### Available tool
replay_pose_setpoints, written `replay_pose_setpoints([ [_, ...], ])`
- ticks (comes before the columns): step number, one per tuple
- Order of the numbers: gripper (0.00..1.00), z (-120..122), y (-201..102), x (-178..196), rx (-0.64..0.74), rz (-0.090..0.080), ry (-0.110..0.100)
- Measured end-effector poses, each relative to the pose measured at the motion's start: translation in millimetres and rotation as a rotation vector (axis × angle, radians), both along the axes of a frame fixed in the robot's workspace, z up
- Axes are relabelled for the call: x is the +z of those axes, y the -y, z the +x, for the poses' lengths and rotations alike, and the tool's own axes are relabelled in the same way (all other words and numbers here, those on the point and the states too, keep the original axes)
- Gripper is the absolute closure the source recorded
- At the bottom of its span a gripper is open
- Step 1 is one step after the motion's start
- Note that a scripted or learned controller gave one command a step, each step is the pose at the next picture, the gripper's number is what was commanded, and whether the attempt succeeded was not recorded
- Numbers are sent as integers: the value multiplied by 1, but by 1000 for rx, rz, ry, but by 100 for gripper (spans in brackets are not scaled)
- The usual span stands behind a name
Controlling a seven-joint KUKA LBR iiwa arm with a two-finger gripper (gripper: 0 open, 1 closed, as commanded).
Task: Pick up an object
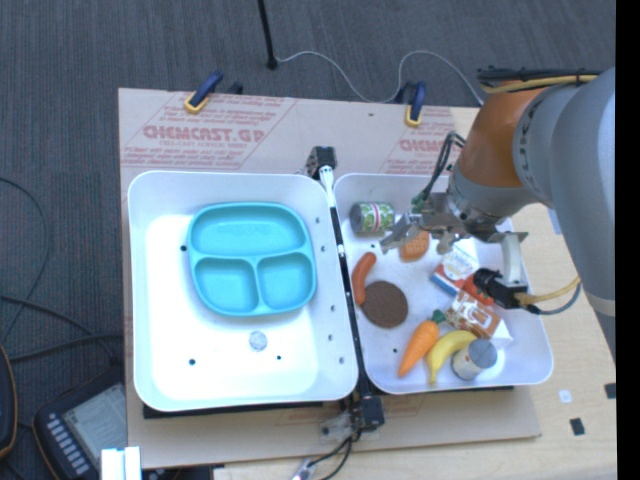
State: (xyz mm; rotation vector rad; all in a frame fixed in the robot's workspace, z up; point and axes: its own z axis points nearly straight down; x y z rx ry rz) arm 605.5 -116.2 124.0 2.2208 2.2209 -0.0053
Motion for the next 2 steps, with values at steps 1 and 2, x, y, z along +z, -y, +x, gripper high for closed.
replay_pose_setpoints([
  [1, 0, -63, -22, -36, -1, 1, 7],
  [2, 100, -63, -21, -26, -1, 0, 9],
])
